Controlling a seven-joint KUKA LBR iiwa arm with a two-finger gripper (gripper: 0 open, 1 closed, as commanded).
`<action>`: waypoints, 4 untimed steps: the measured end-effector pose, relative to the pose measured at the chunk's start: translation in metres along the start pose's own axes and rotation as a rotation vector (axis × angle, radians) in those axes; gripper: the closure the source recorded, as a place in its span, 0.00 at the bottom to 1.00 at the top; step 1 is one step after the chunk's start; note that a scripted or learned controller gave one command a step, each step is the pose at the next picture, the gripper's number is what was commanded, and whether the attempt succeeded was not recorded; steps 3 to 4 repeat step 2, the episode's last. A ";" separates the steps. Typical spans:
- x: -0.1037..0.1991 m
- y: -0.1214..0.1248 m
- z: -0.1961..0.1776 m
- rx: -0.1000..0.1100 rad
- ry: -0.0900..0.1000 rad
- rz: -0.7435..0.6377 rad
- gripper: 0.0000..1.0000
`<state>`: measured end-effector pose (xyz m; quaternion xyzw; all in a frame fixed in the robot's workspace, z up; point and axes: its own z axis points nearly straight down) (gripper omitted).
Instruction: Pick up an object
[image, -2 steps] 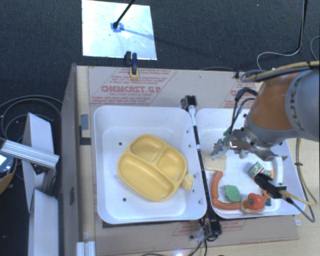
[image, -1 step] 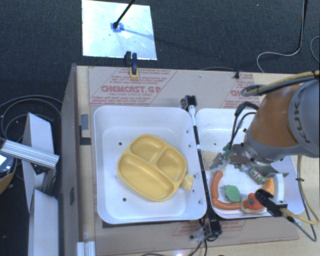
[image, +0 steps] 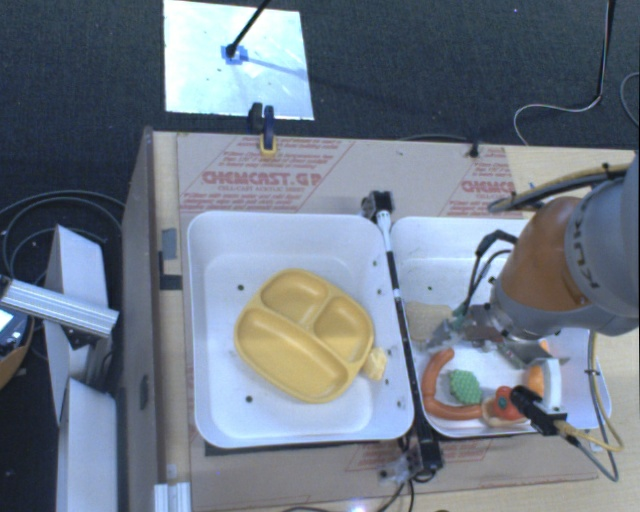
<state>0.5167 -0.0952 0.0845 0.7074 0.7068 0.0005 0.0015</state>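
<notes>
Camera view: the claw (image: 478, 330), its state impossible to tell, hangs over the right bin (image: 440, 240) above a sausage (image: 437, 380), green piece (image: 463, 384); yellow divided tray (image: 305, 333) fills the left bin (image: 215, 250).

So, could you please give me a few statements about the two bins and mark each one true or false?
1. A yellow divided plate lies in the left bin. True.
2. The plate has a single undivided well. False: it has three compartments.
3. The arm is over the right bin. True.
4. The orange sausage lies in the left bin. False: it lies in the right bin, curving round a green object.
5. The plate is stacked on top of the green object. False: they are in separate bins.
</notes>
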 end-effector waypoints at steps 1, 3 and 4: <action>0.001 0.000 -0.010 0.000 0.001 -0.003 1.00; 0.001 0.000 -0.010 0.000 0.002 -0.003 0.00; 0.001 0.000 -0.010 0.000 0.002 -0.003 0.00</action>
